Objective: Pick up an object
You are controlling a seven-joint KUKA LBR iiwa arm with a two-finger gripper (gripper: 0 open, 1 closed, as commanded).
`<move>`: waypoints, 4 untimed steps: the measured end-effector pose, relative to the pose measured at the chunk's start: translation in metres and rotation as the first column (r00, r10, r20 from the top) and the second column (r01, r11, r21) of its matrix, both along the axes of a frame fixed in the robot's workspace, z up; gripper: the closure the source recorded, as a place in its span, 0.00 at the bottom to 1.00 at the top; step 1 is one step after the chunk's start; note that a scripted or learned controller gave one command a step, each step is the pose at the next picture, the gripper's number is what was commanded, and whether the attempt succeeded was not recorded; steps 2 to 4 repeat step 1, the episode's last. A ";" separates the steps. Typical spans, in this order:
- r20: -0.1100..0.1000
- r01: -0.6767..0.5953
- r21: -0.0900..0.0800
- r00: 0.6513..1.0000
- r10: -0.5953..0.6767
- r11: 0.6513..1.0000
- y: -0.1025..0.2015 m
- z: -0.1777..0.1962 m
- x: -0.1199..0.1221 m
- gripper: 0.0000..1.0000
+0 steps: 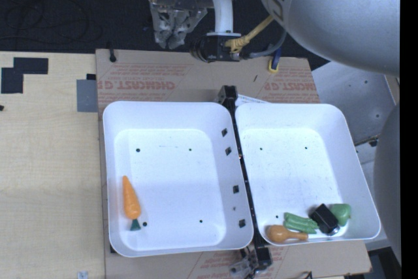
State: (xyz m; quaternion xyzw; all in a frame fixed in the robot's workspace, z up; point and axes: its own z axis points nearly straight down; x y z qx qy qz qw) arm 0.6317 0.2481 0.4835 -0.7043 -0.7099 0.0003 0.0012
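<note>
Gripper (171, 32): above the bins' far edge, jaws closed, holding nothing
Carrot (131, 200): left bin's (117, 140) near-left wall

Orange carrot (130, 198); white bins (166, 115); black block (324, 219).

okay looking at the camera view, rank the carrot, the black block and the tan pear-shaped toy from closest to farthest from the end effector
Measured across the picture from the end effector at top:
1. Carrot, low in the left bin's left side.
2. Tan pear-shaped toy, at the right bin's bottom edge.
3. Black block, right bin's lower right corner.
</note>
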 end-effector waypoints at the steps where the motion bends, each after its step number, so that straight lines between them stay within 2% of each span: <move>1: -0.010 0.015 -0.007 1.000 -0.016 1.000 -0.096 -0.071 -0.012 1.00; 4: -0.010 0.015 -0.007 1.000 -0.016 1.000 -0.096 -0.071 -0.012 1.00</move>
